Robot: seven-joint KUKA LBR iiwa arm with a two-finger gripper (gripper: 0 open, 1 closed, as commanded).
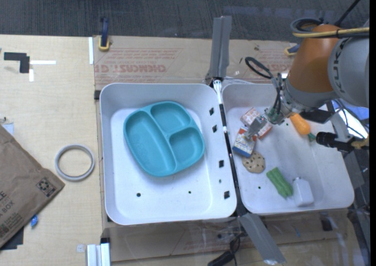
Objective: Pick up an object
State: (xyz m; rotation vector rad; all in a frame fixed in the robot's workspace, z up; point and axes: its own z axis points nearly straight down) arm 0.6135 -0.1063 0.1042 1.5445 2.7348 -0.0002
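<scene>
Gripper low in the right bin, jaw state cannot be told, tip over a small red-and-white packet, blue-and-white carton just below, print unreadable, cookie, green piece, teal divided plate in left bin, reversed lettering on cardboard behind.

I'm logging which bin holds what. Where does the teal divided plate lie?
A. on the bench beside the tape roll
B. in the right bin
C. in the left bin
C: the teal divided plate lies flat on the floor of the left bin, alone there.
</scene>
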